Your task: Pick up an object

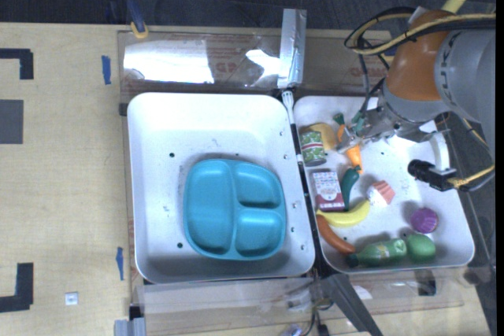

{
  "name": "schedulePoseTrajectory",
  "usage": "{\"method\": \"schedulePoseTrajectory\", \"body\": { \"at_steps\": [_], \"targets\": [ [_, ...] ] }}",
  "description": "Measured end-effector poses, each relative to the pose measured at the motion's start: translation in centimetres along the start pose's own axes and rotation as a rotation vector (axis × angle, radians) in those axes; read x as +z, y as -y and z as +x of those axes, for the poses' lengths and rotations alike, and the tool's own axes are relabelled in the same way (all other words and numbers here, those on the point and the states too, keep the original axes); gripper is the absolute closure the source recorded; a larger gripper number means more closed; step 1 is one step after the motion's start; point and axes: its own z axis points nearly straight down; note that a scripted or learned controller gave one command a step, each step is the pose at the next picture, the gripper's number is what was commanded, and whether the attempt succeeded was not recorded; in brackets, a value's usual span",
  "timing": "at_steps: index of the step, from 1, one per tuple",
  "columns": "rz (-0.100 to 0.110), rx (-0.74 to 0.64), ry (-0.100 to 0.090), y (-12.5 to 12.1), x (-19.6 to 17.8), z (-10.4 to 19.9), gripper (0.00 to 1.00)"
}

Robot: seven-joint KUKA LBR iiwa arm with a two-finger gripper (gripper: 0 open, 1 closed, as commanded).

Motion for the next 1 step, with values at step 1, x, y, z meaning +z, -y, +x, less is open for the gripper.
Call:
{"method": "schedulePoseTrajectory", "body": {
  "at_steps": [1],
  "targets": [
    [0.006, 0.063, -0.004, -1.22, -8.84, 6.08, 1.0]
  ]
}}
